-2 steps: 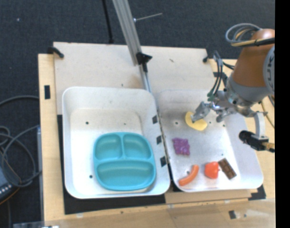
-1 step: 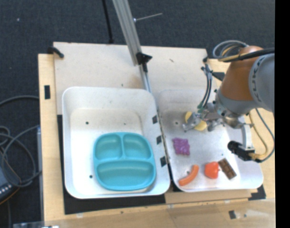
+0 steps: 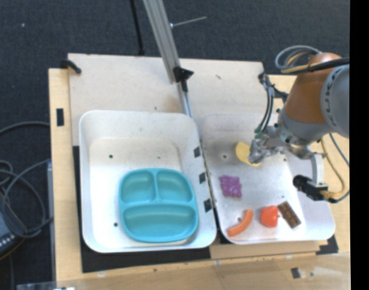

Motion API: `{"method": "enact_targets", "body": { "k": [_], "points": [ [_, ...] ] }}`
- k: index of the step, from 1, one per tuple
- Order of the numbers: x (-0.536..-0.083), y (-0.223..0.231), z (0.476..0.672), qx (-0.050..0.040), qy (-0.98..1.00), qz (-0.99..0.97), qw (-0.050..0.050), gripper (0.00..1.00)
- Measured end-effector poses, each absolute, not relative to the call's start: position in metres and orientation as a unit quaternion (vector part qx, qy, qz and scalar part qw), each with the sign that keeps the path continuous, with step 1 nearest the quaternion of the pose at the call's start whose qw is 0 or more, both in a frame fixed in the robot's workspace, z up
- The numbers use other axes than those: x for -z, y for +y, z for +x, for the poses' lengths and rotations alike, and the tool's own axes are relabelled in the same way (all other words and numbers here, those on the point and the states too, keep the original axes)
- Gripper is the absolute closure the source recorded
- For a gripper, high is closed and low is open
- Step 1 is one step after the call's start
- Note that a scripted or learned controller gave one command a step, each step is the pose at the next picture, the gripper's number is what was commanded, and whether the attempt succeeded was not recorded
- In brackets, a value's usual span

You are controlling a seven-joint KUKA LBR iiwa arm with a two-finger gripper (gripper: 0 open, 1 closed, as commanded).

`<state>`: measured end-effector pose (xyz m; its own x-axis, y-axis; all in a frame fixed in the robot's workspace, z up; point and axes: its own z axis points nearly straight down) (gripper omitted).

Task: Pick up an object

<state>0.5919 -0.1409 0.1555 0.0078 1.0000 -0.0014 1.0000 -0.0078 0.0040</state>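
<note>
Two white bins [image 3: 87,162], left holding teal tray [image 3: 157,205], right several small items

We get bright, even light overhead; the white bins [image 3: 142,128] nearly wash out, shadows stay faint, and everything looks slightly soft.

A wooden bench [image 3: 232,80] bears two white bins [image 3: 99,156] side by side.

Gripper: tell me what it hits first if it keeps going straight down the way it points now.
Most likely the yellow object. The gripper points down into the right bin and overlaps that piece's right edge. Depth is unclear from this slanted view, so it might just reach the bin floor beside it.
</note>
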Motion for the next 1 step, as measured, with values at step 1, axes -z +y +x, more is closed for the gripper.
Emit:
{"method": "enact_targets", "body": {
  "k": [1],
  "points": [
    [-0.2001,-0.1434,0.5893,-0.0014,0.704,0.71,0.003,1.0]
  ]
}}
